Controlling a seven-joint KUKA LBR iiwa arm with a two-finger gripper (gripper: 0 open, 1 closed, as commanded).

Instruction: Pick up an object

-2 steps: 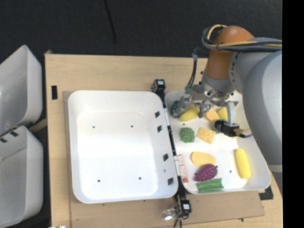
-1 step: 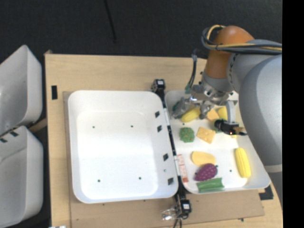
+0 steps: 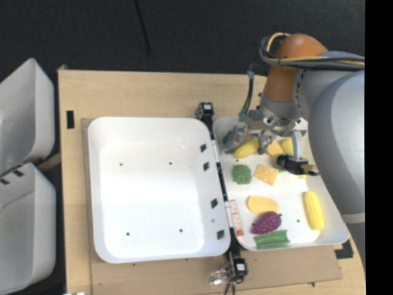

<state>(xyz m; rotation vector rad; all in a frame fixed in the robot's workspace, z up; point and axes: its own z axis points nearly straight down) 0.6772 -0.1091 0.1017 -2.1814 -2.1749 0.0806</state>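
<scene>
My gripper (image 3: pixel 249 137) hangs low over the far left part of the right bin (image 3: pixel 328 229). A small yellow fruit (image 3: pixel 245 150) lies right beneath it, partly covered by the gripper's metal parts, and I cannot tell whether it is held. Another yellow piece (image 3: pixel 286 146) sits just to the right of the gripper. In front of these lie a green broccoli (image 3: pixel 242 174) and a pale yellow cheese wedge (image 3: pixel 266 174).
Nearer the front of the right bin are an orange-yellow slice (image 3: pixel 262 203), purple grapes (image 3: pixel 266 222), a green pod (image 3: pixel 271 239) and a corn cob (image 3: pixel 313 209). The left bin (image 3: pixel 153 189) stands beside it, sharing a middle wall. The grey arm covers the right bin's far right side.
</scene>
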